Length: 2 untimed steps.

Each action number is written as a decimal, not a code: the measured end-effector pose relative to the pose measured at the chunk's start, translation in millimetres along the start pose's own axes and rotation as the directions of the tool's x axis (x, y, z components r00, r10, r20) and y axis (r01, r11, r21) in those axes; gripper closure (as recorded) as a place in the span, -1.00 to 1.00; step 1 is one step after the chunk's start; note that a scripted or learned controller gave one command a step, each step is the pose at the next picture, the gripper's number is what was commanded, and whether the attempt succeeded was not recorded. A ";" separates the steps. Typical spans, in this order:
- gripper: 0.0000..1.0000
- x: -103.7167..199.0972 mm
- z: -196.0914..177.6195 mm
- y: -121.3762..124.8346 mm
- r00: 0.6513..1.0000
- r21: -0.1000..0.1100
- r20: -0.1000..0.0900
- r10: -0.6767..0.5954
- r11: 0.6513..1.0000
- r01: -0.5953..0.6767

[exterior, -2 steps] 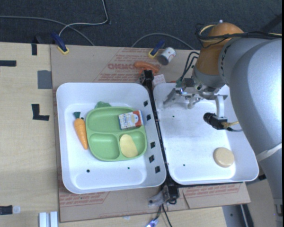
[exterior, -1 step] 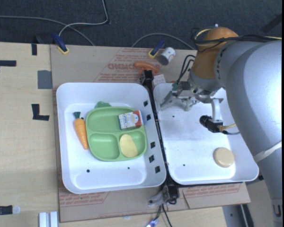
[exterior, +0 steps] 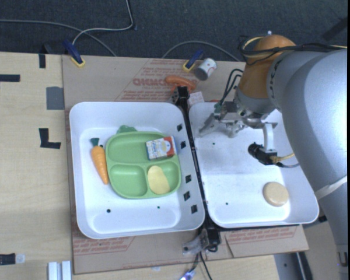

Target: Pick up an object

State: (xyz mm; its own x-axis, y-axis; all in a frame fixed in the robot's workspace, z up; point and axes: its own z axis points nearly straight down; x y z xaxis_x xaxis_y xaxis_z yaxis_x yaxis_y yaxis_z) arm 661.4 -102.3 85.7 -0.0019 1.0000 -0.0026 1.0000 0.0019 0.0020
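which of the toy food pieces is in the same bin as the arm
The round tan piece, lying alone near the front right corner of the right bin. The carrot, yellow piece and small carton are all in the left bin.

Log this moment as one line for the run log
arm: over right white bin | pincer: near bin's far left, holding nothing seen | round tan disc: right bin, near corner, apart | green divided plastic tray: left bin

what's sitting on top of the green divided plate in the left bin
On the green plate lie a small white carton and a pale yellow oval piece. Whatever is under them is covered.
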 end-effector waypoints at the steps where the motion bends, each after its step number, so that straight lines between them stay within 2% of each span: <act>1: -1.00 2.5 -1.0 -3.7 1.000 0.004 0.000 0.001 1.000 -0.001; 2: -1.00 2.3 -0.5 -14.9 1.000 -0.001 0.001 0.001 1.000 -0.001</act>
State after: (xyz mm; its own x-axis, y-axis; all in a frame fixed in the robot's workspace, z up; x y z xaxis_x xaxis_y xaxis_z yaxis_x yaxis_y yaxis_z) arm 646.5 -100.0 86.1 -0.0007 1.0000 -0.0034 1.0000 0.0008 0.0031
